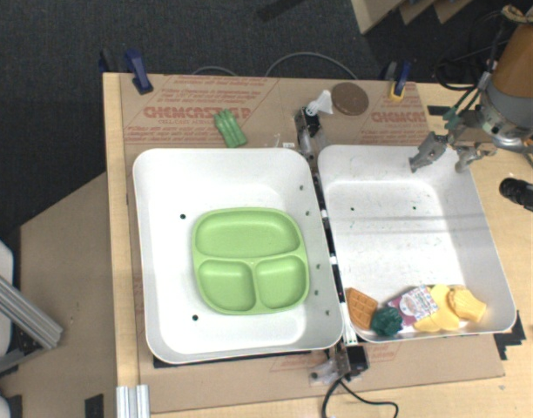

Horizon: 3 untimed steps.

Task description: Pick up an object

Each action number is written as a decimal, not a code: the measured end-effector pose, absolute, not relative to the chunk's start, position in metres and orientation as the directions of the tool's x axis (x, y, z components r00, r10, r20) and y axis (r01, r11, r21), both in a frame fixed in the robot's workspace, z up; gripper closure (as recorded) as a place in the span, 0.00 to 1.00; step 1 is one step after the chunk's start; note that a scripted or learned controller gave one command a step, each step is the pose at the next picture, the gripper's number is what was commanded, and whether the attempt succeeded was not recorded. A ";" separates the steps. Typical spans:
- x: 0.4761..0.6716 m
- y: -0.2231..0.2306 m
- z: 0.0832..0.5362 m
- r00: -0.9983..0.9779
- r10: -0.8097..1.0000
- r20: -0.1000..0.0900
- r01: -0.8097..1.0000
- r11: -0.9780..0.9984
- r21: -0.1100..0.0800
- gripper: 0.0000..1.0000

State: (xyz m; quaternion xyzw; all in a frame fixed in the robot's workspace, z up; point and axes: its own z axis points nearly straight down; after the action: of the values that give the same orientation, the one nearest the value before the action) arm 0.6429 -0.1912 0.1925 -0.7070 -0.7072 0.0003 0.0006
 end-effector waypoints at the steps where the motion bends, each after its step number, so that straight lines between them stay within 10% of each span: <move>1: 0.634 -0.203 0.079 0.001 1.000 0.003 1.000 -0.001 -0.011 0.00; 3: 0.667 -0.217 0.085 -0.003 1.000 0.016 1.000 0.003 -0.012 0.00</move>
State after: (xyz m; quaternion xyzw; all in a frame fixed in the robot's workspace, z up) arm 0.6666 -0.2168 0.0851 -0.7061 -0.7080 -0.0016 0.0100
